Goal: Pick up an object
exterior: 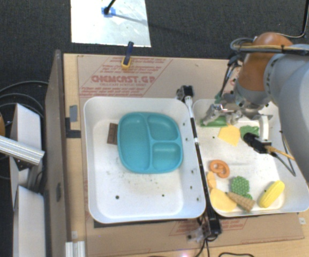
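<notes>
Here we take the divider (196, 143) between the two white bins as our mark. Left of it lies a teal sectioned plate (149, 142), a small brown block (112, 134) at its far edge. Right of the divider we see a pretzel (219, 168), a yellow wedge (230, 135), and corn (270, 194). The gripper (222, 111) hangs over a green piece (214, 121) near the divider's top; its fingers we cannot tell.

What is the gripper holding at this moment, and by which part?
It cannot be told. The gripper sits low in the right bin, over a green item beside the yellow wedge; no hold is visible.
</notes>
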Motion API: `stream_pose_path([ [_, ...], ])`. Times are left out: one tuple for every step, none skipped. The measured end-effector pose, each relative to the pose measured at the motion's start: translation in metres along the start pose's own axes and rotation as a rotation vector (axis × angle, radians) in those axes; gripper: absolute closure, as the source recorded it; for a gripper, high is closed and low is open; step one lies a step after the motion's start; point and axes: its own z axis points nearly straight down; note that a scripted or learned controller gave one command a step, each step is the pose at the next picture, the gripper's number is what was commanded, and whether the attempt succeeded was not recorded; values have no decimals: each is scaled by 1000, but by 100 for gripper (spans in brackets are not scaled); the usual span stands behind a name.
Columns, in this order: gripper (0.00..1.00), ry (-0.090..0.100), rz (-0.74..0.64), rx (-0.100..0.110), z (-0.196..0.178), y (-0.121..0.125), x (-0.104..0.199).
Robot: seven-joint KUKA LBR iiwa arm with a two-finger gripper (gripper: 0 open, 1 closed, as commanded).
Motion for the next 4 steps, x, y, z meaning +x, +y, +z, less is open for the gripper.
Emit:
stream_pose_path([
  [100, -2, -3, -4, -13, 1, -1],
  [0, -2, -4, -3, -12, 1, -1],
  [0, 1, 4, 0, 0, 0, -12],
  [0, 1, 4, 0, 0, -3, -10],
])
